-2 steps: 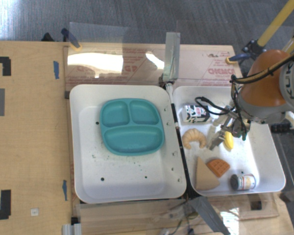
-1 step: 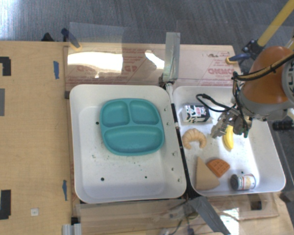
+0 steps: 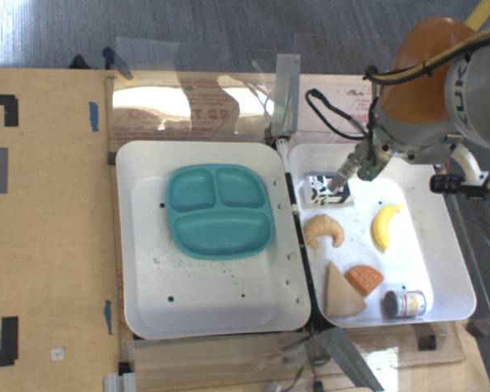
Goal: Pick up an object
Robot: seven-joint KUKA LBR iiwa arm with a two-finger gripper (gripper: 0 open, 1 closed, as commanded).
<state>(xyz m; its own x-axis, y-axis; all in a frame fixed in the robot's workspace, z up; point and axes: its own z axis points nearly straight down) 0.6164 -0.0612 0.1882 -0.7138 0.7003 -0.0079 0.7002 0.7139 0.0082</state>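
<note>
Cardboard sheet [image 3: 41, 219] fills the left of the frame, with black corner marks and a grey patch on it; just right of it sits the left bin [image 3: 139, 300], white and shallow, speckled with dark crumbs; a teal divided plate [image 3: 220, 211] lies in the middle of that bin, three compartments, two small ones toward the top and one wide one toward the bottom; a clear plastic panel [image 3: 188, 109] with red printing stands along the bin's top edge.

Right bin [image 3: 441, 260] touches the left bin along a shared centre rim; in its upper left corner lies a small black-and-white patterned object [image 3: 320, 189], flat on the bin floor; the gripper [image 3: 340, 188] is down at this object's right side, fingertips at or touching it; whether the fingers are spread or closed on it cannot be told at this size.

Below the patterned object, a croissant [image 3: 324, 231]; further down, a pale wedge [image 3: 339, 292] with an orange piece [image 3: 364, 278] touching its upper right side; a banana [image 3: 383, 225] sits mid-bin, right of the croissant and apart from it; a small can [image 3: 404, 304] lies on its side near the bottom right.

Arm [image 3: 441, 96] enters from the upper right of the frame, orange band above grey wrist, black cable looping beside it.
</note>
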